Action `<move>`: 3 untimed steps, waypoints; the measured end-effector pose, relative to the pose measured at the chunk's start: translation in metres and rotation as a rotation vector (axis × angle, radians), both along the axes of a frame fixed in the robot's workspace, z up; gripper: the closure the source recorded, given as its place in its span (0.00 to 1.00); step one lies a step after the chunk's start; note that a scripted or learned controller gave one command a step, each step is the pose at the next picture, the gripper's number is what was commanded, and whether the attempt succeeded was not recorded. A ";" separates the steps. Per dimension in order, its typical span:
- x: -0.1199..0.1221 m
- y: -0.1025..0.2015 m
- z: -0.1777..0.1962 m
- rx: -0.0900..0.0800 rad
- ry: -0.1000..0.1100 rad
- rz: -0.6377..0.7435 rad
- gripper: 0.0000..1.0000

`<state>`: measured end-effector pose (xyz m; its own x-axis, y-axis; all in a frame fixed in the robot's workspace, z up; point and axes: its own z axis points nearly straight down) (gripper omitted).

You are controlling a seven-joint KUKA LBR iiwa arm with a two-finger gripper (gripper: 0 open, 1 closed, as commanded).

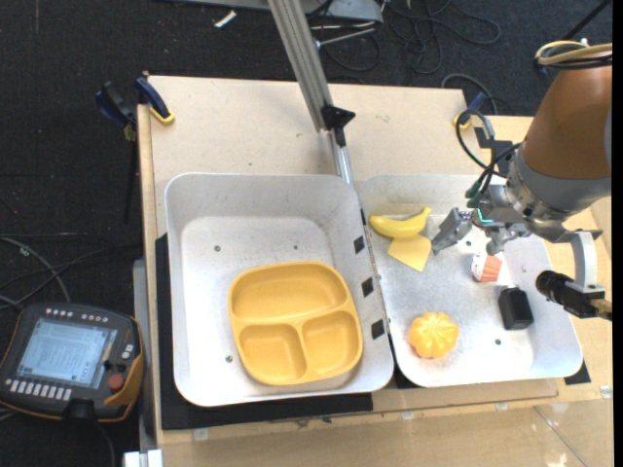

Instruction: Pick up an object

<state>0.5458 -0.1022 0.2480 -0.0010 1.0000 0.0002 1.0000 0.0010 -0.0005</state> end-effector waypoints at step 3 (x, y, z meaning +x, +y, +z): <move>0.003 0.002 -0.153 0.000 0.000 -0.001 0.00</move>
